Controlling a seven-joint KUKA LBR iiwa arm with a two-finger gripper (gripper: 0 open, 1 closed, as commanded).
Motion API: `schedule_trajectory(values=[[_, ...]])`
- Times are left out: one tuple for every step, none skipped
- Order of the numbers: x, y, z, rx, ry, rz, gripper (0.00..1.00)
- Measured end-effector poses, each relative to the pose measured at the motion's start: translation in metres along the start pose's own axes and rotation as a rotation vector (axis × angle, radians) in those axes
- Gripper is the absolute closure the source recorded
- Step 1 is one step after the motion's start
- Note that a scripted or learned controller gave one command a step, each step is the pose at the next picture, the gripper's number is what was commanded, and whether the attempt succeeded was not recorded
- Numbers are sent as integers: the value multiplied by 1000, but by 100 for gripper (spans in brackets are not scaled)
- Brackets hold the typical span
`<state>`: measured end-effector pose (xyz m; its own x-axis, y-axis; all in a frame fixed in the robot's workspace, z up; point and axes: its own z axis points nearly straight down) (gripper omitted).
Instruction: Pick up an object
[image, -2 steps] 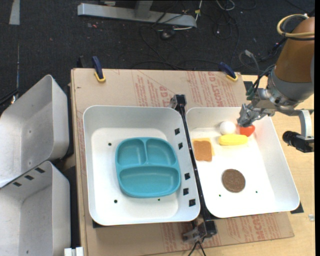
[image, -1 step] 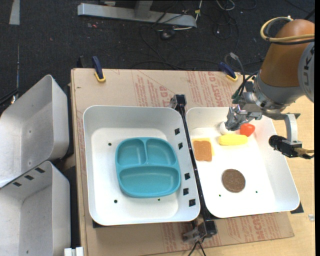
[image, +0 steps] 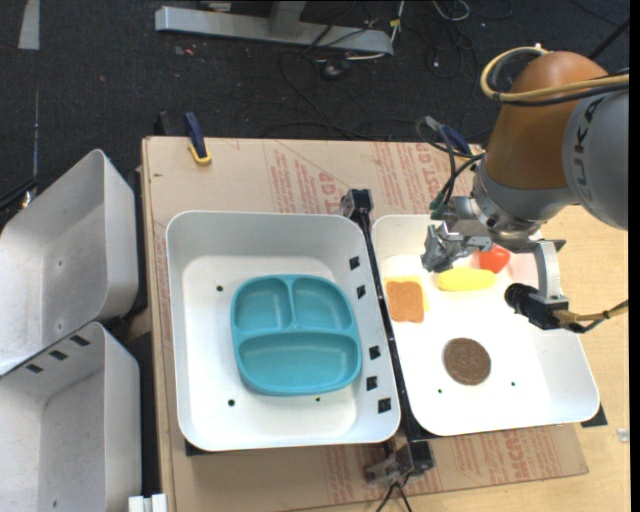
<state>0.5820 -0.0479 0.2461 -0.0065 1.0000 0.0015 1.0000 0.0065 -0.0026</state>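
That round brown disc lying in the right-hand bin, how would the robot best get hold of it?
The brown disc lies flat on the floor of the right bin, apart from the orange square. It looks thin, so the best approach is probably straight down from above, fingers closing across its width on opposite edges. Being round, any pair of opposite edges should do.

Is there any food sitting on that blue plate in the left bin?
No, the blue plate has bare compartments; the food pieces, like the brown round patty, lie in the right bin.
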Motion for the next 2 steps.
schedule_trajectory(values=[[53, -11, -7, -2, 1, -2, 100], [97, -25, 4, 0, 0, -1, 100]])
